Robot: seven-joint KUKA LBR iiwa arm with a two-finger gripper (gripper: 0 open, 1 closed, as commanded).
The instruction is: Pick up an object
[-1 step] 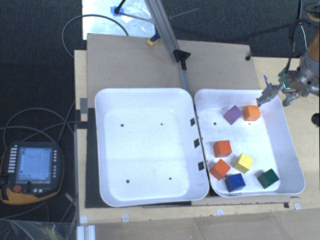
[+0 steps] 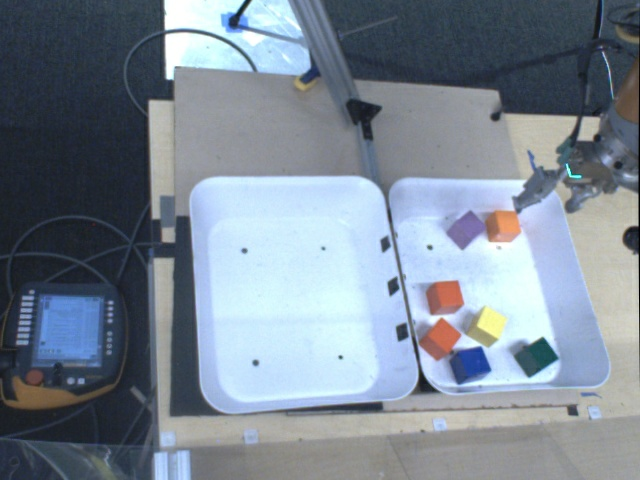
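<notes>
Your gripper (image 2: 553, 189) hangs open and holding nothing over the right bin's (image 2: 585, 298) far rim, near the orange cube (image 2: 503, 226)

The arm (image 2: 625, 118) is cut off by the right edge.

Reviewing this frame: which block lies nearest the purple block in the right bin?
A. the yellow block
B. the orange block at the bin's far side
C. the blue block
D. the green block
B: the orange block sits right beside the purple block near the far side of the right bin, while the green block, blue block and yellow block lie toward the near side.
</notes>
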